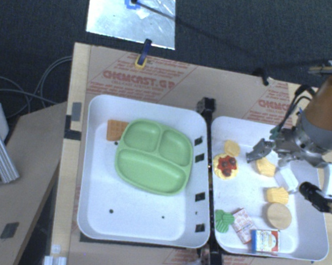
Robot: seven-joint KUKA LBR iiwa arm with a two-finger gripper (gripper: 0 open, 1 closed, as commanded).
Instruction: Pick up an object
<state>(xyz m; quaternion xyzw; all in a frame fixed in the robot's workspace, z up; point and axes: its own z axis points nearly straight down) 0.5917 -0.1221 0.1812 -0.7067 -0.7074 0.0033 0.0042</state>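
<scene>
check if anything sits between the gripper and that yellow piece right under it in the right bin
Nothing visible stands in the way. The gripper hangs just above the yellow piece, with only bare floor of the right bin around it. The nearest neighbours, the round yellow item and the corn piece, lie apart from it.

The green tray [153,156] looked smooth matt plastic; behind it, the foil sheet [134,7] looked shiny, crinkled metal

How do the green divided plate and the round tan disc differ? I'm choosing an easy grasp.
The green divided plate is far larger than the round tan disc. The plate has three compartments; the disc is plain. The plate lies in the left bin, the disc in the right bin. Both lie flat.
</scene>
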